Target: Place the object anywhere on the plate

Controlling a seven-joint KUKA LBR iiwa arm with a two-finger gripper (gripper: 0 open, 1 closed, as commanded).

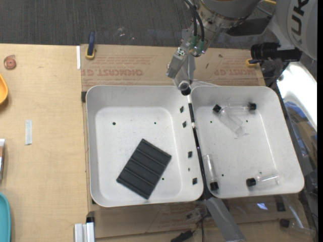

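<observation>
A flat black ribbed plate [145,168] lies at an angle on the floor of the left bin [101,135], towards its front. Three clear tubes with black caps lie in the right bin [282,135]: one [233,108] near the back, one [209,173] along the left wall, one [262,179] at the front right. My gripper [183,84] hangs from the arm over the back rim where the two bins meet, well apart from the plate and the tubes. Its tip looks small and dark from this angle.
The bins sit on brown cardboard [131,64] on the bench. A wooden surface [40,135] with small items lies to the left. The arm's wrist and cables [222,4] reach in from the top right, above the right bin's back edge.
</observation>
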